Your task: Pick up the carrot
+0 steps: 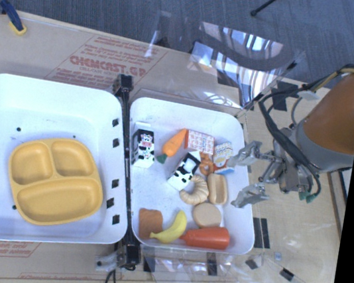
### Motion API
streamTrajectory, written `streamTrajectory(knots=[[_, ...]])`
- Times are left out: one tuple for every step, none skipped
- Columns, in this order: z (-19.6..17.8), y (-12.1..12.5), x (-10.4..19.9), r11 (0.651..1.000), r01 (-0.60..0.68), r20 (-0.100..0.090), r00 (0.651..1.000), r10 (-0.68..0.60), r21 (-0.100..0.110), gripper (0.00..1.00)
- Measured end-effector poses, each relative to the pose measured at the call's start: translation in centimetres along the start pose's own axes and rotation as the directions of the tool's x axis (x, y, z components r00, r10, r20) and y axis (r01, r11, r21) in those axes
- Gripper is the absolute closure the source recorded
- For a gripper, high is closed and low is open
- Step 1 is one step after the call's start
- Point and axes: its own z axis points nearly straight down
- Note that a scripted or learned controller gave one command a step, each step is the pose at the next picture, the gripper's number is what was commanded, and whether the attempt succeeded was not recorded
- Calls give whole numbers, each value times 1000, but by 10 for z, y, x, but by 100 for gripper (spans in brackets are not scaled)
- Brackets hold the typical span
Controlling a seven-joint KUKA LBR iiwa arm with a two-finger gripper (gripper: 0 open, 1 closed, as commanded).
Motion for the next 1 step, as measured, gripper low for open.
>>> streamTrajectory(knots=[[124,88,-9,1000,11,-10,1000,-11,-7,0]])
